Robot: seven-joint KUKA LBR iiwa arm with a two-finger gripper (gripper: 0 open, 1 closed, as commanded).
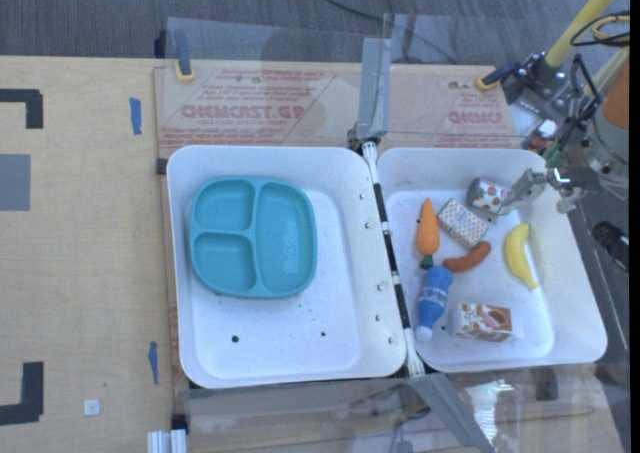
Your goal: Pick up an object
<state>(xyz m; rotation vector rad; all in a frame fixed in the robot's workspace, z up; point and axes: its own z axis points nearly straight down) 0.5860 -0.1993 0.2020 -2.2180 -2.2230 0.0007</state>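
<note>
The right bin (pixel 580 341) holds several small items: an orange carrot (pixel 428 226), a patterned box (pixel 462 222), a red-brown sausage (pixel 467 259), a yellow banana (pixel 517 253), a blue bottle (pixel 433 301), a small carton (pixel 484 321) and a tin can (pixel 487 196). My gripper (pixel 547 191) hangs over this bin's far right part, just right of the can and above the banana. It is open, with nothing between its fingers. One fingertip (pixel 523 186) is close beside the can.
A teal divided plate (pixel 253 237) lies in the left bin (pixel 270 361). A ridge (pixel 385 251) separates the two bins. Cables and a yellow hose (pixel 590 11) crowd the upper right behind the arm. A clear panel (pixel 300 91) stands behind the bins.
</note>
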